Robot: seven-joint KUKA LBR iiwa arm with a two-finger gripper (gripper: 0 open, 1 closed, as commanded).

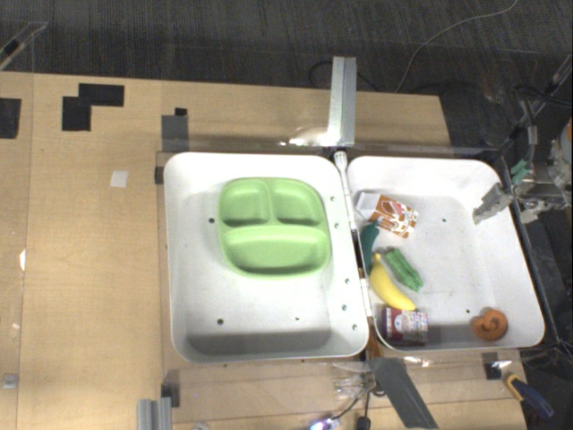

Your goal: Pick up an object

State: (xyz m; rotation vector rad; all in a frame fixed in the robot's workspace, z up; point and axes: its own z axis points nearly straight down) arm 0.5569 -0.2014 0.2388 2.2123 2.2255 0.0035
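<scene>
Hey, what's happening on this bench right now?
A robot arm is set to pick up an object, and nothing is lifted yet. Its hand sits at the right bin's far right edge, apart from the items. That bin holds a banana, a green object beside it, a small orange-and-white packet, a dark can and an orange round item. The left bin holds a green divided plate.

A wooden bench (89,240) carries two white bins side by side, touching along their inner rims. The left bin (192,330) sits near the bench's middle; the right bin (466,173) reaches toward its right edge.
</scene>
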